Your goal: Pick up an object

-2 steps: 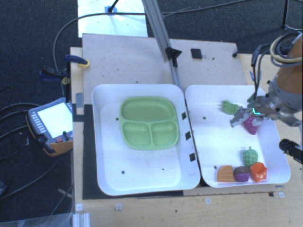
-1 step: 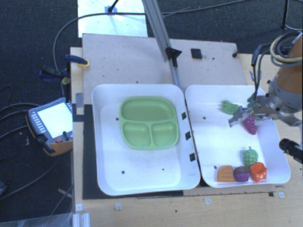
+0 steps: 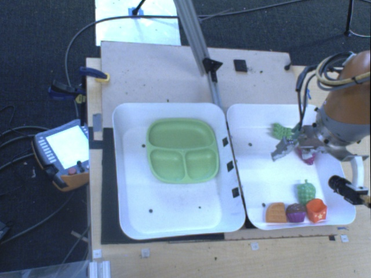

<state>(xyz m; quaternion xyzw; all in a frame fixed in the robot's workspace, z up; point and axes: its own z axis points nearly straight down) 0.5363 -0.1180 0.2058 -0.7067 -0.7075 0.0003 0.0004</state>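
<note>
Toy food pieces sit in the right bin (image 3: 255,207), operator: a green leafy piece (image 3: 282,131) near its upper middle, and a cluster along the lower rim — an orange bread-like slab (image 3: 276,212), a purple rounded piece (image 3: 295,213), a green knobbly piece (image 3: 306,189) and a red-orange block (image 3: 316,210), packed close together. Your gripper (image 3: 285,149) hangs just below the leafy piece, at the frame's centre right; whether its claw is spread or closed, or has hold of anything, cannot be told here. A pink object (image 3: 306,157) shows partly beneath the wrist. Open white floor lies across the right bin's left half. The left bin (image 3: 130,213) carries a glossy green divided plate (image 3: 182,150) with three compartments, bare floor below it. Both bins rest on a pale wooden bench (image 3: 156,68) over dark carpet (image 3: 40,28); a handheld pendant (image 3: 62,153) lies at the left.
</note>
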